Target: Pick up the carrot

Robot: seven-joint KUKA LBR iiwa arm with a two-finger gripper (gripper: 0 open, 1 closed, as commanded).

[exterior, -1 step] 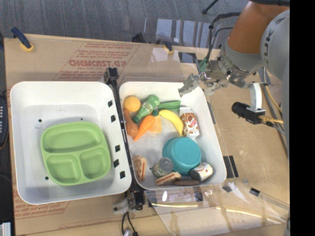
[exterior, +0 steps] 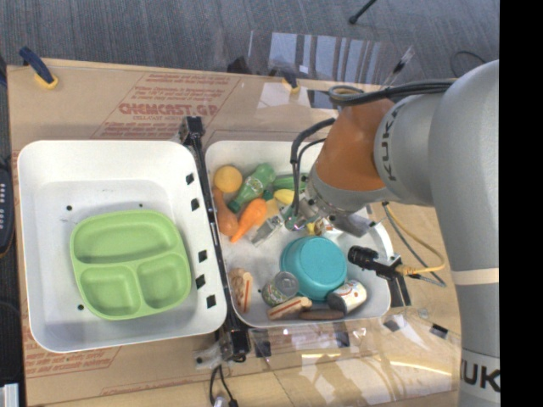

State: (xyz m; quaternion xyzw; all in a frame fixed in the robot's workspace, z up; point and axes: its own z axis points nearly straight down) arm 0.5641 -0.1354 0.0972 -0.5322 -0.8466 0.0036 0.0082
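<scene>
The gripper (exterior: 293, 220) hung low in the right bin (exterior: 254, 153), just right of the carrot (exterior: 251, 216); whether its fingers were apart or together could not be told. The carrot lay slanted at the bin's left side, touching a green item (exterior: 253, 185) and near a yellow ball (exterior: 227, 178). That crowding could spoil a grasp, catching a neighbour or nudging the carrot away. A teal bowl (exterior: 316, 266) sat nearer. The left bin (exterior: 42, 168) held a green tray (exterior: 129, 263). Cardboard (exterior: 161, 100) covered the surface; grey carpet (exterior: 170, 15) lay beyond.
</scene>
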